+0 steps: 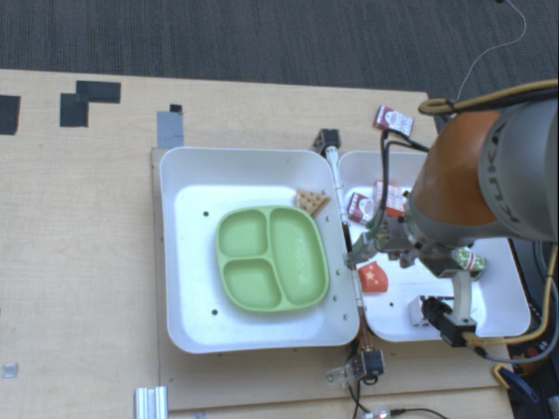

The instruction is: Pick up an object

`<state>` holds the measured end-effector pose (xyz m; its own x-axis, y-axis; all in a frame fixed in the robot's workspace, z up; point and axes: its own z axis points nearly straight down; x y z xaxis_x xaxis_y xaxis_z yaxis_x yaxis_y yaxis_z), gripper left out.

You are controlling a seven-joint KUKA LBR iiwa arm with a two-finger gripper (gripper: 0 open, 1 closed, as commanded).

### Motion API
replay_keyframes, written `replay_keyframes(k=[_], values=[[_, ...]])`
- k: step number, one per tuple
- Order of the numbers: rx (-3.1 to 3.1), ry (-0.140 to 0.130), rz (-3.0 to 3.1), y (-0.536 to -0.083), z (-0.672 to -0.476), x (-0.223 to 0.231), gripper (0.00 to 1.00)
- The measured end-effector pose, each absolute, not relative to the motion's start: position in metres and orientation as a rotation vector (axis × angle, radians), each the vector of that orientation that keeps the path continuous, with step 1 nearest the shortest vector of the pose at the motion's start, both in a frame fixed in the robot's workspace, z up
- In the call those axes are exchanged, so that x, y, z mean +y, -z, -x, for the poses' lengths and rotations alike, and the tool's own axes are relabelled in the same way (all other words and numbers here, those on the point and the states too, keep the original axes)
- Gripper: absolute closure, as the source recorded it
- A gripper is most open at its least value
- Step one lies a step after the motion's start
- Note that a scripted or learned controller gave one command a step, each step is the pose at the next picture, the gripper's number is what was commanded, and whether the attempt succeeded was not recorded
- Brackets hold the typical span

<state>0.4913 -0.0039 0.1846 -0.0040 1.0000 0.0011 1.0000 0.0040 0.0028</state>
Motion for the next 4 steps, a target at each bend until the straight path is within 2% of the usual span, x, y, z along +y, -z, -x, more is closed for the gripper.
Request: replay_keyframes(k=[4], values=[[2.225, -0.004, -2.216, -0.1846, -0.4912, -0.0039, 0.00]])
